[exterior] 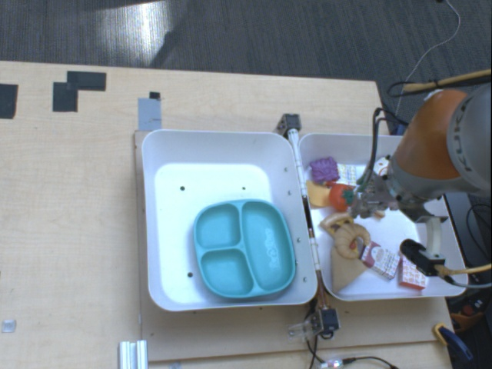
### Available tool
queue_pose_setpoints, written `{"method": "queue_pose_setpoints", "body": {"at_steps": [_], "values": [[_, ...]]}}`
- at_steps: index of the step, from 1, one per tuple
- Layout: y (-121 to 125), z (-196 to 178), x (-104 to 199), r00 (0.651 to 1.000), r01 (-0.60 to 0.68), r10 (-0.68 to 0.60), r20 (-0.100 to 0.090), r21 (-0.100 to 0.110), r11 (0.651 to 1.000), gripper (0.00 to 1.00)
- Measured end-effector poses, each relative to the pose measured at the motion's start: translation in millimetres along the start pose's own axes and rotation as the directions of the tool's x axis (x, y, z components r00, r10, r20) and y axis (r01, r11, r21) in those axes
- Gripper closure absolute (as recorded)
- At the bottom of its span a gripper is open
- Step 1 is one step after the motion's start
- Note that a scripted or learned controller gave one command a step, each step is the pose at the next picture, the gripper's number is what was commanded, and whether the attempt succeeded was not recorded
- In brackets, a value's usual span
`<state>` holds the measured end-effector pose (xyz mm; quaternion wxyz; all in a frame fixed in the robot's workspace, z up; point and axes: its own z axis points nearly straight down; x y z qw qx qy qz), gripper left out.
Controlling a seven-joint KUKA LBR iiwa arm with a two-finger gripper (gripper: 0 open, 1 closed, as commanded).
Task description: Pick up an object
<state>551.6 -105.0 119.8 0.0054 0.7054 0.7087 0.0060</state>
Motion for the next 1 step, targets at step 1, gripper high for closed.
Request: {"method": "queue_pose_setpoints", "body": {"at_steps": [1], "values": [[-0.1,0.1,0.0,1.0,0.0,0.0,0.0,0.0,1.0,0.0]]}}
